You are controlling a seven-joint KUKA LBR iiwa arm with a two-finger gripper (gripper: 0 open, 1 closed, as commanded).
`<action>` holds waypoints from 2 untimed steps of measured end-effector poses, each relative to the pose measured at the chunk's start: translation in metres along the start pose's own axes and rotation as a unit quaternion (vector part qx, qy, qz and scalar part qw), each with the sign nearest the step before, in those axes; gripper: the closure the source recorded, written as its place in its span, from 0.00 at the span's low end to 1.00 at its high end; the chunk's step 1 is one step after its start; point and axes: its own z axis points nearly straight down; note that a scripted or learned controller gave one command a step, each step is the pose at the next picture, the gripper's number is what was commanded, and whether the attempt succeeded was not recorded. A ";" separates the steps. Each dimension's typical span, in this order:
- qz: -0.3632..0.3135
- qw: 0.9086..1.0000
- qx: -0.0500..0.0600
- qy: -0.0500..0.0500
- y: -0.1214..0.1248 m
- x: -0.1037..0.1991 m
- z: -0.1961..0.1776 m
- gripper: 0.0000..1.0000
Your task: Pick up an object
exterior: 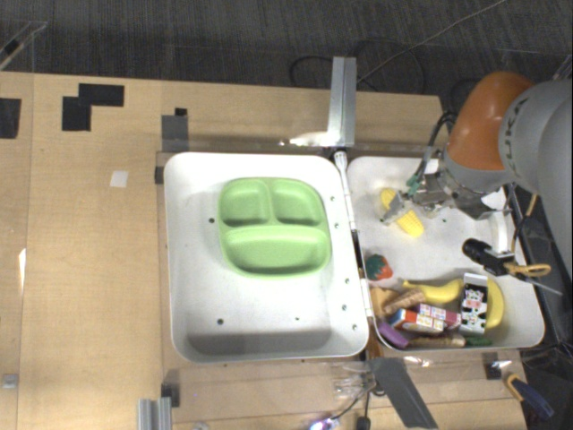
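Several things crowd the lower edge of the right shallow white bin (369,179): a yellow plastic banana (439,291), a small box printed in many colours (431,314) and other pieces touching or overlapping them. A grasp aimed there would probably catch two things at once or slip off the banana's curved skin. Just above that heap, a small red and green toy fruit (378,265) lies close to the bin's left wall, where a descending end effector could strike the rim. Higher in the frame the floor opens out. The likeliest target, a yellow block (410,225), lies alone in the upper middle of this bin with bare white around it. The end effector (407,201) hangs just above the block in the frame, near a smaller yellow piece (388,199); whether it is released or clenched I cannot tell from this angle. The chief risk, I judge, is a descent landing between the two yellow pieces, which would nudge the block along the smooth floor rather than straddle it. Room to move is best toward the frame's right; the dividing wall on the left is closer. A green divided plastic plate (271,224) sits well apart in the left shallow white bin (192,267), and at the far edge of the wooden counter (81,240) an upright metal post (344,97) stands between the bins, clear of the work.
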 end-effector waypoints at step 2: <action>0.163 0.987 0.006 0.001 0.049 0.051 -0.096 1.00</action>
